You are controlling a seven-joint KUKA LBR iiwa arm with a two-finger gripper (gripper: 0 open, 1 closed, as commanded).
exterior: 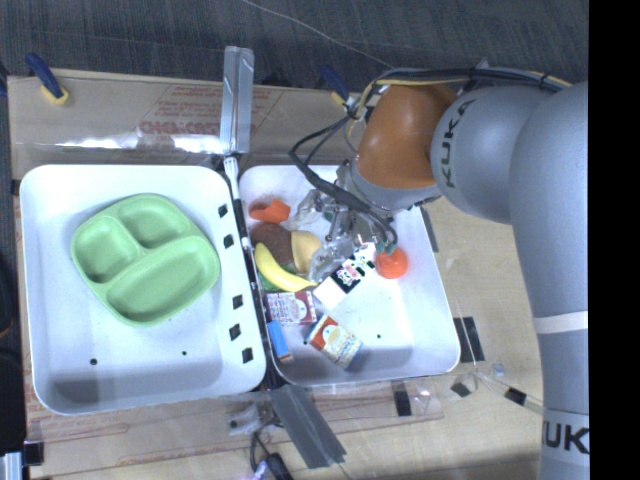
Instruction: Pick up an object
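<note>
- Two shallow white bins side by side: the left bin (40,268) and the right bin (425,308), sharing a divider in the middle of the frame.
- Left bin has exactly one thing in it, a green divided plate (145,258) with three compartments, lying flat toward the bin's upper half.
- Right bin is the crowded one. I count one banana (280,273), one brownish round item (272,240) just above it, one orange piece (268,210) near the bin's upper left corner, one small orange-red ball (392,262), one black-and-white carton (348,280), one red-and-white packet (288,308), one orange-labelled packet (335,341) and a small blue item (279,342) along the lower left wall.
- My gripper (340,233) is down in the upper middle of the right bin, right over the pile between the banana and the ball. Honestly can't tell whether it's clamped or released, too much cabling and crinkly clear plastic around it.
- My arm comes in from the right of the frame, orange band (400,138) sitting above the bin.
- Bench (480,268) is light wood with cardboard (150,108) behind the bins; dark carpet (120,8) across the top of the frame.
</note>
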